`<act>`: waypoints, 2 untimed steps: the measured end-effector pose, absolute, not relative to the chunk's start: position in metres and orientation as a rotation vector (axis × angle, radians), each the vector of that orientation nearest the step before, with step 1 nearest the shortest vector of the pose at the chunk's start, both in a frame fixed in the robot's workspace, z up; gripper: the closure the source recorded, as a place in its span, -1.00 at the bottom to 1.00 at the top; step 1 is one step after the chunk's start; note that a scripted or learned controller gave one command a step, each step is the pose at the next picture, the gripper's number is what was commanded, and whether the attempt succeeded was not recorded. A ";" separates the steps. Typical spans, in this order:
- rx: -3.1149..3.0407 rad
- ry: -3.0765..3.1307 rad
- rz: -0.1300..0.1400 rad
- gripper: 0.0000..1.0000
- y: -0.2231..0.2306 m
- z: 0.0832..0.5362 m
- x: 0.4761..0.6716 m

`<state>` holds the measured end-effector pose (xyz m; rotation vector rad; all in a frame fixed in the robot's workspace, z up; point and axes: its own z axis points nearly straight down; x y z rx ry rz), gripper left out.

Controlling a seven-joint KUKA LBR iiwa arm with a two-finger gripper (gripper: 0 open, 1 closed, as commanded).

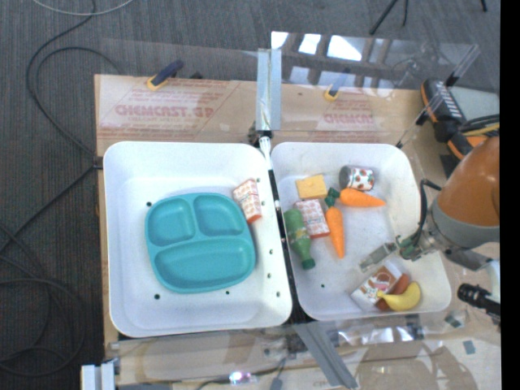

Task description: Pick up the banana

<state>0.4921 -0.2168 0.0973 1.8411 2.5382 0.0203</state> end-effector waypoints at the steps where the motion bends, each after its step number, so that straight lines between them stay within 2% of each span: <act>1: 1.787 2.576 0.018 -1.00 -0.217 0.092 0.491; 2: 1.711 2.627 0.015 -1.00 -0.218 0.091 0.491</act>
